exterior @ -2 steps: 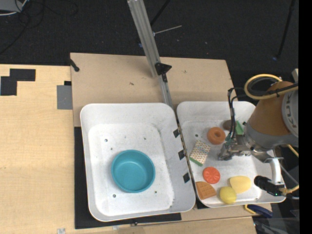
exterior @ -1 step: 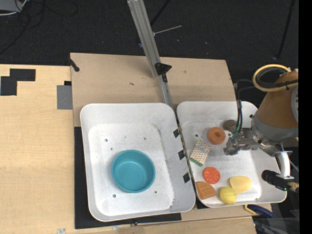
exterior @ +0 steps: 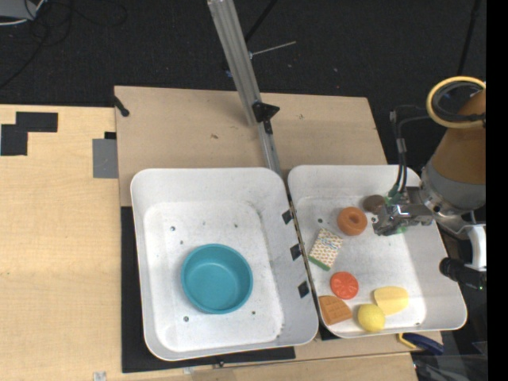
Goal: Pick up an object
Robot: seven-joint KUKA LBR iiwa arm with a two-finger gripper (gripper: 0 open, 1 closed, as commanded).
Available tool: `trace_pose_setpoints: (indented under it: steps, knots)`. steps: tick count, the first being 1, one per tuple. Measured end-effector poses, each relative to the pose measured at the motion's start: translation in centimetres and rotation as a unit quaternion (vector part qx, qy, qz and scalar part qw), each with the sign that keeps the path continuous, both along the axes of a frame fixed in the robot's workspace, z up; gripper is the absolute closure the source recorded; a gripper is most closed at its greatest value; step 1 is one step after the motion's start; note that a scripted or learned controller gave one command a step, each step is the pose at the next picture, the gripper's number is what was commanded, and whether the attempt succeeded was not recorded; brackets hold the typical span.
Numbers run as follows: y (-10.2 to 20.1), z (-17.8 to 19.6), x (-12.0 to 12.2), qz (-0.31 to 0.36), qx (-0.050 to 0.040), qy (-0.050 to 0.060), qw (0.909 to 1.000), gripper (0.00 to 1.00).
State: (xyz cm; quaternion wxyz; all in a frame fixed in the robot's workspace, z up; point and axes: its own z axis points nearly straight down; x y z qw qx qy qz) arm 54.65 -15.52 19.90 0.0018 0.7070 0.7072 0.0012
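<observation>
The right bin [exterior: 432,312] holds an orange doughnut-shaped toy [exterior: 352,221], a pale patterned packet [exterior: 325,249], a red round piece [exterior: 344,284], an orange-brown wedge [exterior: 334,310], a yellow ball [exterior: 370,317] and a yellow block [exterior: 390,298]. My gripper [exterior: 384,218] hangs low over the right bin's upper part, just right of the orange toy, on the grey arm with its orange band. Nothing shows between its fingers.
The left bin [exterior: 159,189] holds a teal bowl [exterior: 217,277]. A slanted metal rail [exterior: 242,62] rises behind the bins and meets the divider between them. The wooden bench top extends left and behind.
</observation>
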Motion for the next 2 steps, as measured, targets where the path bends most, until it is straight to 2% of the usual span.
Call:
trace_pose_setpoints:
  steps: [1, 2]
  knots:
    - [0.0, 4.2, 0.1, 0.000, 0.0000, 0.001, 1.0000, 1.00]
    - [5.7, 3.1, 0.8, 0.002, 0.0009, 0.003, 1.0000, 1.00]
